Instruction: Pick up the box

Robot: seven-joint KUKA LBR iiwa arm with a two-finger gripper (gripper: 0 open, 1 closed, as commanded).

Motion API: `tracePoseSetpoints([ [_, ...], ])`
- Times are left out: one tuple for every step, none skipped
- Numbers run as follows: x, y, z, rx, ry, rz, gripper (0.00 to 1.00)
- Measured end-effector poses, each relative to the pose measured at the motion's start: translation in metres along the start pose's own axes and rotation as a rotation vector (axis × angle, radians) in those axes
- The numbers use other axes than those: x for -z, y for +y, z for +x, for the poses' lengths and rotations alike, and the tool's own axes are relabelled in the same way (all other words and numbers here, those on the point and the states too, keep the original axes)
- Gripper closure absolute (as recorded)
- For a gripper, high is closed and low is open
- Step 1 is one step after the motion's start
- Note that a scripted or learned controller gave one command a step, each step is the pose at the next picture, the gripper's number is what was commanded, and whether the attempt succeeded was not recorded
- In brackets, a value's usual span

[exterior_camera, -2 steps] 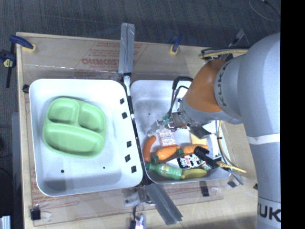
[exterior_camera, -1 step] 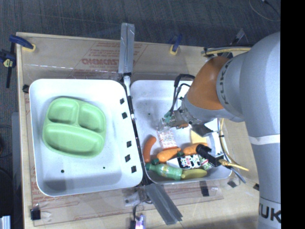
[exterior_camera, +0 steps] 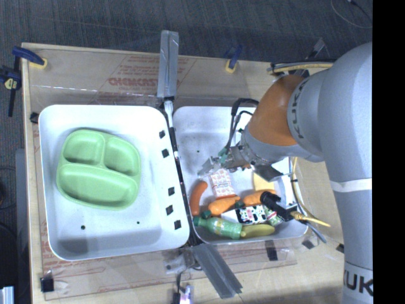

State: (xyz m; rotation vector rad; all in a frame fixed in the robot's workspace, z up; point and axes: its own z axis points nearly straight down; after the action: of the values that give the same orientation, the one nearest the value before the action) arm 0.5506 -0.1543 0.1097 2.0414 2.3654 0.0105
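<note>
One box (exterior_camera: 221, 183), two bins (exterior_camera: 50, 233), one green tray (exterior_camera: 99, 168).

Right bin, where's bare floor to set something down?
The right bin has bare floor in its upper left, between the divider and the gripper. The lower half is crowded: small box, carrot, green bottle. The left bin has bare floor below the green tray.

I'm looking down on a pale wooden bench (exterior_camera: 95, 75) lying over dark grey carpet (exterior_camera: 95, 11). Blue clamps (exterior_camera: 28, 57) are gripping its left and far edges. A thin cable (exterior_camera: 351, 8) is curling on the floor at the upper right.
</note>
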Motion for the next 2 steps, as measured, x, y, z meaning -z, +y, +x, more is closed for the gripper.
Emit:
tracePoseSetpoints([
  [-0.011,-0.012,0.007,-0.021,0.0,0.0,0.0],
  [0.0,-0.011,0.006,-0.018,-0.002,-0.002,1.0],
])
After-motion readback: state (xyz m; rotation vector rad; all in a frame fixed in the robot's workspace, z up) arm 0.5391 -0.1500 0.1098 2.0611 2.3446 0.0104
